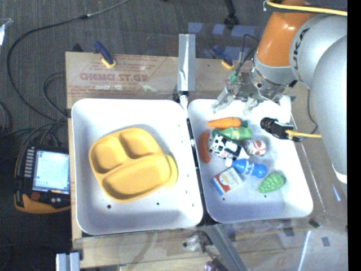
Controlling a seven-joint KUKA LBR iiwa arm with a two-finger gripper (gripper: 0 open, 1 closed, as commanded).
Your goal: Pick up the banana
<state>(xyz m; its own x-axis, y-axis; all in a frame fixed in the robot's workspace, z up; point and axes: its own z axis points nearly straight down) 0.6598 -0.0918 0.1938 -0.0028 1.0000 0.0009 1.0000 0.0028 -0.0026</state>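
Your claw point(232, 96) hangs over the far edge of the right bin point(293, 205), fingers spread and gripping nothing. No banana is plain to see among the toys there (carrot point(224, 122), green bottle point(236, 133), blue bottle point(250, 168)). The left bin point(84, 117) holds a yellow tray point(132, 164)

Gripper point(234, 96) hovers over far edge of right bin point(293, 199), nothing between its fingers. Right bin holds carrot point(224, 122), green bottle point(236, 133), blue bottle point(249, 168), green bumpy fruit point(272, 182) (others unclear). Left bin point(84, 123) holds yellow divided plate point(132, 164).
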